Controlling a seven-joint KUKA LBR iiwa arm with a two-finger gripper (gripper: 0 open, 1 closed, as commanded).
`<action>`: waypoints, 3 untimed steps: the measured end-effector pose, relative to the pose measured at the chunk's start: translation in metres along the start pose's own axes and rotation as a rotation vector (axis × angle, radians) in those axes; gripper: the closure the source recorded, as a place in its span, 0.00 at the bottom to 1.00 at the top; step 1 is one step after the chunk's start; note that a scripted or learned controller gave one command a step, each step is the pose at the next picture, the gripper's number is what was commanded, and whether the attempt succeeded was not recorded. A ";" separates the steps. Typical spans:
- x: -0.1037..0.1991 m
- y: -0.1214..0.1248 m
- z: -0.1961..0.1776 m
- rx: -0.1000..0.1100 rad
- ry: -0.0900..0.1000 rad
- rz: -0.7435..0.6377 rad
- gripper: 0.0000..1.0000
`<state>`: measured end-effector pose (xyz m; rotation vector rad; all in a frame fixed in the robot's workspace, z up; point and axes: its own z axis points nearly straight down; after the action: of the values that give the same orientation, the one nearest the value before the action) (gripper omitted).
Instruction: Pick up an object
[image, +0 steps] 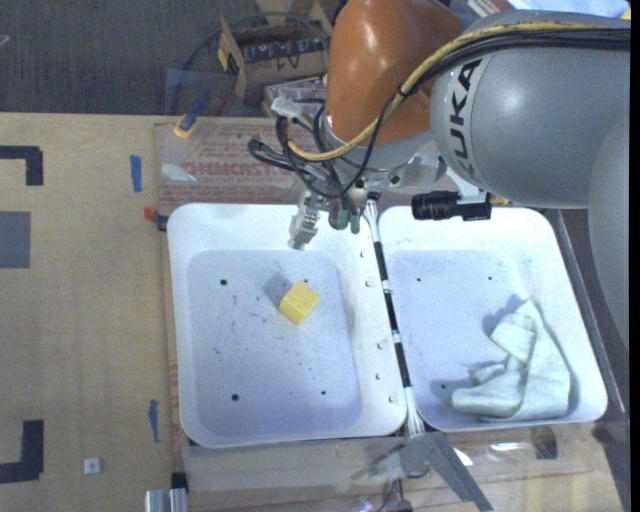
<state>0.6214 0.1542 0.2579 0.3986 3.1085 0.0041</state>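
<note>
The arm (540, 100), grey with an orange band, loomed closest to the lens as it reached in from the right over two white bins on the table (80, 300). Its hand (305, 228) hung above the far edge of the left bin (190, 300), slightly to the far side of a yellow cube (299, 302) that lay on the bin floor near the middle. Whether the hand was apart or together could not be told from this angle, and nothing could be seen held in it. A crumpled white cloth (515, 375) lay in the near part of the right bin (560, 260), well apart from the hand.

The cube looked the likelier target, being close under the hand and standing clear of the bin walls. A clean pick would probably call for bringing the hand toward the near side until it stood squarely over the cube, lining its grip up with two flat faces, not the corners, and descending straight. An off-centre approach could nudge the small block aside, since it sat loose on a smooth floor.
</note>
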 end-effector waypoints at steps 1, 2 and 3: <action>0.027 0.067 0.033 0.000 0.004 -0.263 1.00; 0.026 0.067 0.033 0.000 0.004 -0.263 0.00; 0.074 0.055 -0.025 -0.003 0.003 -0.732 0.00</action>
<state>0.5630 0.2259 0.2823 -0.7410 3.0469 0.0043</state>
